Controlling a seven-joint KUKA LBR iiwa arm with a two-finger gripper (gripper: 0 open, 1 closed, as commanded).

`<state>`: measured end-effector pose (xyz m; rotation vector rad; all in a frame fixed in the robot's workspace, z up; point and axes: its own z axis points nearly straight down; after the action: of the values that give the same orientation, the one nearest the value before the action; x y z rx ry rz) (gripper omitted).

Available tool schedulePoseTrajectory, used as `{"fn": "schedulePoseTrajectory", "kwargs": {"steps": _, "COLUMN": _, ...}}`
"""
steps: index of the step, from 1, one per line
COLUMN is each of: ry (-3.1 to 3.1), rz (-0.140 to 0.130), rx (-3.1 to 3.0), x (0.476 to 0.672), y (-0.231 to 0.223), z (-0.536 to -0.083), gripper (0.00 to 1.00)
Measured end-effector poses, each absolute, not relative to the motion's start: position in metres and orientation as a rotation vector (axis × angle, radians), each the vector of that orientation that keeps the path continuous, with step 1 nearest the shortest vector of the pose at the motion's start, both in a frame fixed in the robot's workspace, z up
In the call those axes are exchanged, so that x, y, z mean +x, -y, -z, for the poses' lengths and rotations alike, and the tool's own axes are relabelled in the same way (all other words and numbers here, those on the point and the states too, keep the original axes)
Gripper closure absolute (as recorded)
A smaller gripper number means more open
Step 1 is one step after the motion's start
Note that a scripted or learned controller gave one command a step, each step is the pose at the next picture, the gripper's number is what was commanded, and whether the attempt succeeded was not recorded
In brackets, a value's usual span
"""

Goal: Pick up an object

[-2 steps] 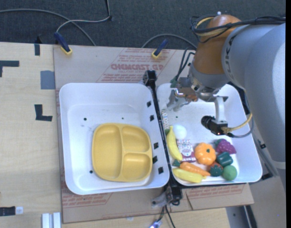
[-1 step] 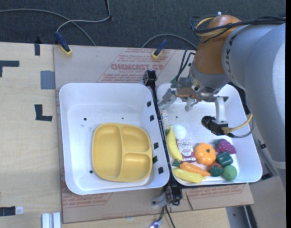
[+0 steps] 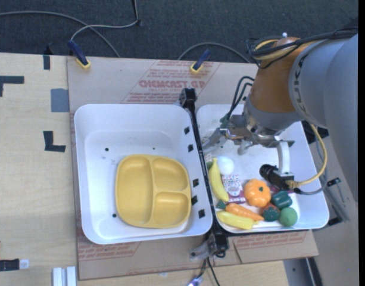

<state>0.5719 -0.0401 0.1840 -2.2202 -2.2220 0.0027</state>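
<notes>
Toy food fills the near end of the right bin [image 3: 313, 159], and we use the orange pumpkin [image 3: 257, 192] as our marker. Left of it we see a small white bottle [image 3: 231, 183], then a banana [image 3: 216, 182]; a carrot [image 3: 244, 211] and a second banana [image 3: 234, 220] lie in front of it, and two green pieces [image 3: 284, 208] sit to its right. Behind the pumpkin hangs the gripper [image 3: 239, 137], low over the bin, with nothing visibly held. A yellow divided plate [image 3: 152, 190] rests in the left bin [image 3: 93, 159].

Yellow divided plate [image 3: 152, 190] in left bin [image 3: 87, 159]; gripper [image 3: 230, 137] over toy-filled right bin [image 3: 310, 159].
</notes>
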Motion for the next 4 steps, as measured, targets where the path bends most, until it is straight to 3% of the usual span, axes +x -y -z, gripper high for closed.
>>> {"fn": "schedulePoseTrajectory", "kwargs": {"steps": 1, "ry": 2.221, "rz": -0.002, "rx": -2.220, "x": 0.537, "y": 0.058, "z": -0.184, "gripper": 0.00}}
{"fn": "schedulePoseTrajectory", "kwargs": {"steps": 2, "ry": 2.222, "rz": -0.002, "rx": -2.219, "x": 0.537, "y": 0.057, "z": -0.184, "gripper": 0.00}}
{"fn": "schedulePoseTrajectory", "kwargs": {"steps": 3, "ry": 2.223, "rz": -0.002, "rx": -2.218, "x": 0.552, "y": 0.039, "z": -0.184, "gripper": 0.00}}
{"fn": "schedulePoseTrajectory", "kwargs": {"steps": 4, "ry": 2.221, "rz": -0.003, "rx": -2.220, "x": 0.534, "y": 0.050, "z": -0.184, "gripper": 0.00}}
